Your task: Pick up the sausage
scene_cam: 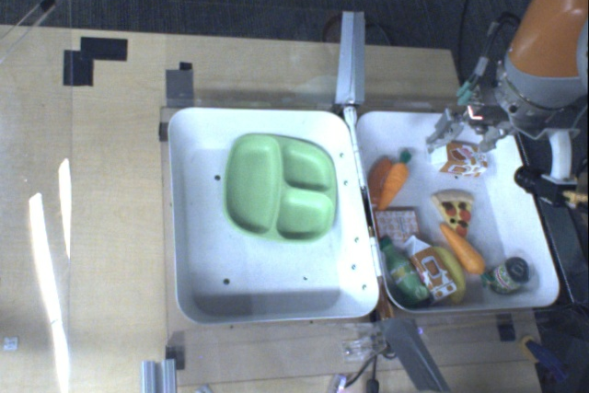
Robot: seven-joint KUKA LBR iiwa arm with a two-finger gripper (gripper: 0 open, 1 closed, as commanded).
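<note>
The sausage (pixel 462 250) is an orange-brown stick lying aslant in the right bin (pixel 538 235), just below a pizza slice (pixel 454 208). My gripper (pixel 466 137) hangs over the far end of that bin, well above and behind the sausage. Its fingers (pixel 442 132) are spread open, with nothing between them. Right beneath it lies a small white and orange packet (pixel 463 160). The arm's orange band (pixel 552 23) shows at the upper right.
A toy carrot (pixel 388 179), a brown card (pixel 397 224), a green bottle (pixel 402 271), a yellow packet (pixel 436 271) and a dark jar (pixel 509 274) crowd the right bin. The left bin (pixel 193 225) holds a green divided plate (pixel 279 186).
</note>
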